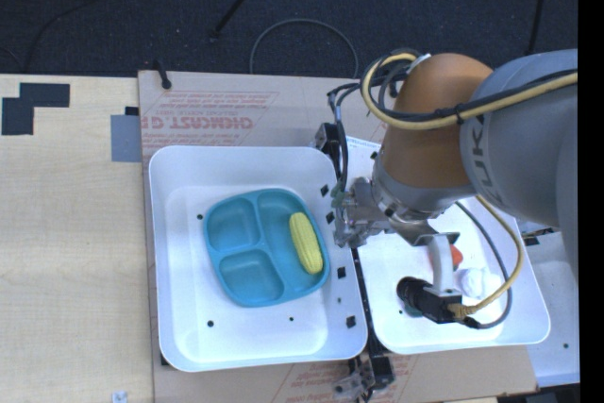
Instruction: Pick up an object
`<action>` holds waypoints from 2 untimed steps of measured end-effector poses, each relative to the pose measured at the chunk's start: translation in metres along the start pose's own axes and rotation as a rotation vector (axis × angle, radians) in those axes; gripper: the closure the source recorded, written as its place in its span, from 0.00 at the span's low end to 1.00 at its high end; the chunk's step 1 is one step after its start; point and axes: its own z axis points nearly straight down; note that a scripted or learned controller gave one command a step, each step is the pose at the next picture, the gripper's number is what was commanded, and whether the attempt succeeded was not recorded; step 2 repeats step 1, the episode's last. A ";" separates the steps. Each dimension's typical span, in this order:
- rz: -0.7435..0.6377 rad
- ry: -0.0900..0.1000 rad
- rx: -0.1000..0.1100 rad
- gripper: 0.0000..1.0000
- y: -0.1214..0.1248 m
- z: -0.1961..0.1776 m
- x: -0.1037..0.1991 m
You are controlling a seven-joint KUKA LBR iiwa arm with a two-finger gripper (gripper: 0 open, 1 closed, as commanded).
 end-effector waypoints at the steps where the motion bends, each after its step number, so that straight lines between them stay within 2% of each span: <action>1: 0.000 -0.001 -0.002 1.00 0.002 -0.002 0.048; 2: 0.000 -0.001 -0.002 1.00 0.002 -0.002 0.048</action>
